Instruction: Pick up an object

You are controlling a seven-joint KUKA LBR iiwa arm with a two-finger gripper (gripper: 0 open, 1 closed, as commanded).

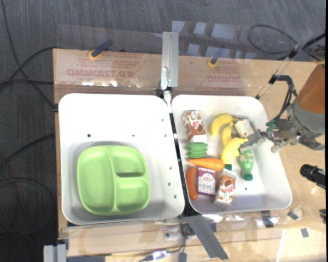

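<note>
Yellow bananas (pixel 228 137) lie in the middle of the right bin (pixel 273 192), curved and smooth, two of them close together. Just beside them, toward the bin's right edge, sits a small green bottle (pixel 246 165). An orange carrot (pixel 206 163) and two little juice boxes (pixel 216 183) lie nearer the front edge. The left bin (pixel 71 113) bears a green plate (pixel 113 179) with three parts.

The gripper (pixel 258 138) hangs over the right edge of the right bin, near the bananas. I cannot tell how it is set. Nothing is picked up yet, so I think this is the reaching step. Next it should go down onto one thing, maybe a banana, and close on it.
</note>
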